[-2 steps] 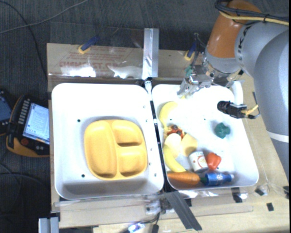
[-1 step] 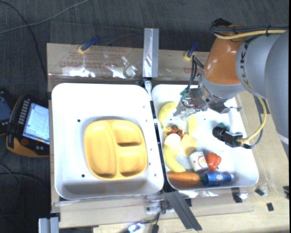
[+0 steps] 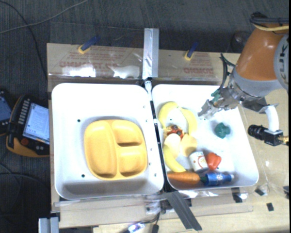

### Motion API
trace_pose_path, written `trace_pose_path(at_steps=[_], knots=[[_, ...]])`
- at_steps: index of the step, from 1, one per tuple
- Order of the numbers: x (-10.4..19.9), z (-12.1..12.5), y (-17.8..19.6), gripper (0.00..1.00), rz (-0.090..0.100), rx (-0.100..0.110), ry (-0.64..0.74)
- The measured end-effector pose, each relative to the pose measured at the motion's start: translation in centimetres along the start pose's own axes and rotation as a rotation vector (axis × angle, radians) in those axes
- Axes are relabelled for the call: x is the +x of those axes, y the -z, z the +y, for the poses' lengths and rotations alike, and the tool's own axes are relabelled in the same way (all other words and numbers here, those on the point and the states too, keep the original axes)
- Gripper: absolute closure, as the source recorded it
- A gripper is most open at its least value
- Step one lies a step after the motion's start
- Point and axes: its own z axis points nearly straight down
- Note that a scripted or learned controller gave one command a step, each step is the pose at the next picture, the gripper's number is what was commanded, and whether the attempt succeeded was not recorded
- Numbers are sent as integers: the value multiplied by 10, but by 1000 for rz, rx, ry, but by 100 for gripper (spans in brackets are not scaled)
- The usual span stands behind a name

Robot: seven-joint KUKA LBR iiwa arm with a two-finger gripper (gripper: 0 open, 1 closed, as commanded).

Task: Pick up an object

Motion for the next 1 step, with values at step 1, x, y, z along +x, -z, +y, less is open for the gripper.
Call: trace_pose_path(at_steps=[1], knots=[[10, -40, -132, 100, 1, -12, 85]])
